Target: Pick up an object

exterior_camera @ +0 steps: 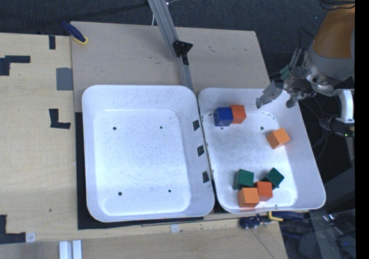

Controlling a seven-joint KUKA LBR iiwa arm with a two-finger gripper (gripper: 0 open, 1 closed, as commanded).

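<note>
Wooden bench [132,50], two white bins, and the pick not yet begun.

From where I stand, the left bin [92,136] has nothing in it but specks, while the right bin [308,183] holds the lot: a blue block [223,116] touching an orange block [237,113] near the top, a lone orange cube [278,138] to the right, and a green-and-orange cluster [256,186] at the near end. Up at the bin's far right corner the gripper [279,94] hovers, fingers spread, grasping nothing (it looks poised, to my eye). Next it would need to travel over one block, likely the lone cube, and descend.
</note>
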